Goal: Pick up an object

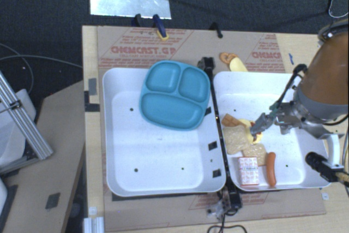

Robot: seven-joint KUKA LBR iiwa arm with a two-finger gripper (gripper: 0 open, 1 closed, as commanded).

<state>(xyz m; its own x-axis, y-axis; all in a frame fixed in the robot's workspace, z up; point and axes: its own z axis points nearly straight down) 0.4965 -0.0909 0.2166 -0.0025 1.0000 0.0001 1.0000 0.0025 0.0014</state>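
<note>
Camera view from above the bench: the grey arm reaches in from the right, its gripper [258, 126] low over the right bin [283, 87] — among a cluster of toy foods. The fingertips sit at a yellow piece [250, 137] lying against two tan bread slices [238, 139], but whether the fingers are spread or closed on it cannot be told. Near the bin's front edge lie a small pink-and-white box [248, 170] and a red sausage [271, 167]. A blue divided plate [175, 94] rests tilted on the left bin [158, 158] — at its back right corner.
</note>
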